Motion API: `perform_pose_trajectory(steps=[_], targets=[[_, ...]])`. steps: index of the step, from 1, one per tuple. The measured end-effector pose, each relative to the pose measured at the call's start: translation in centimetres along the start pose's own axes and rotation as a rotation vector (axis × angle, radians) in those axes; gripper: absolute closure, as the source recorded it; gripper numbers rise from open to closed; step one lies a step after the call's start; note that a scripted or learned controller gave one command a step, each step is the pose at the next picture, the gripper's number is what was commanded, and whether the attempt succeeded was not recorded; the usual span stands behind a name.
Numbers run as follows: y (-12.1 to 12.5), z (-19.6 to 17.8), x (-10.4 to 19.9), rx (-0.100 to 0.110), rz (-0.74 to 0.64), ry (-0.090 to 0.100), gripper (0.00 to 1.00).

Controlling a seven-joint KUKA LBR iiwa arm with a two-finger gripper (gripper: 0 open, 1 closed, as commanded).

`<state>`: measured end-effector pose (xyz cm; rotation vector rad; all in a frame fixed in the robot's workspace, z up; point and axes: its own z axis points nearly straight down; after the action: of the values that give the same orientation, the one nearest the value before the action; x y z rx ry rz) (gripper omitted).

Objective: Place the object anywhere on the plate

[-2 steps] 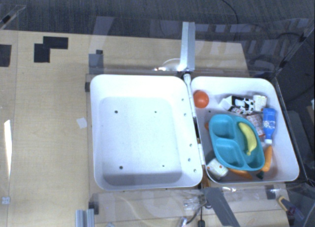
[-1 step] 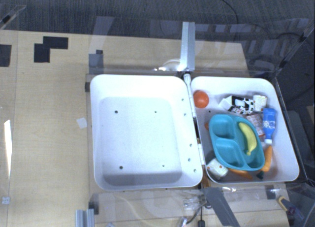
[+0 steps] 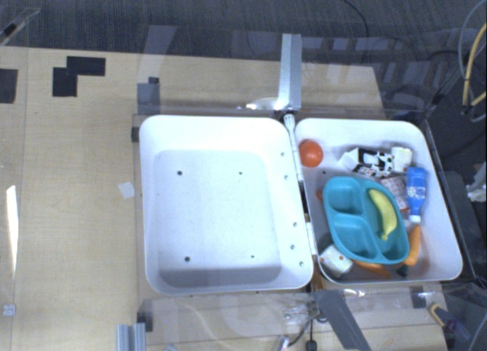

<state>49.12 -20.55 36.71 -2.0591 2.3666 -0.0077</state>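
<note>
- I cannot tell whether my end effector is open, closed or gripping anything; nothing here settles it.
- The teal plate point(image 3: 348, 199) sits in the right bin point(image 3: 443, 260), at the lower middle of that bin, right of frame centre.
- A banana point(image 3: 385, 213) already lies on the right-hand part of the plate, resting inside its rim. If that is the task's thing, I judge the placing as good as done.
- If another piece is meant, the orange ball point(image 3: 310, 153) at the bin's upper left corner looks the easiest pick: it stands apart from the clutter, just beside the wall.
- To do the step well, I should come down over a bare part of the plate, the left-hand side, lower until the thing is close to the surface, then release so it cannot roll over the rim. I should stay away from the banana and the bin walls.
- Count: two white bins, the left bin point(image 3: 213, 212) and the right one, side by side on the table point(image 3: 76, 189).
- One plate, one banana, one orange ball.
- One blue bottle point(image 3: 415, 188) at the right, one black-and-white item point(image 3: 377, 161) at the top, one small white item point(image 3: 335, 260) touching the plate's lower left edge.
- Orange pieces point(image 3: 415, 241) show along the plate's lower right edge; I cannot tell whether they are one thing or two.
</note>
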Motion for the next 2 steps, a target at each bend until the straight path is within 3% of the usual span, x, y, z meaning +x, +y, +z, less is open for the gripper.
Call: perform_pose_trajectory(steps=[1,2], targets=[[0.2,-7.0,0.0,0.008,-0.320,0.001,1.00],[-2.0,-6.9,-1.0,0.007,-0.733,0.001,1.00]])
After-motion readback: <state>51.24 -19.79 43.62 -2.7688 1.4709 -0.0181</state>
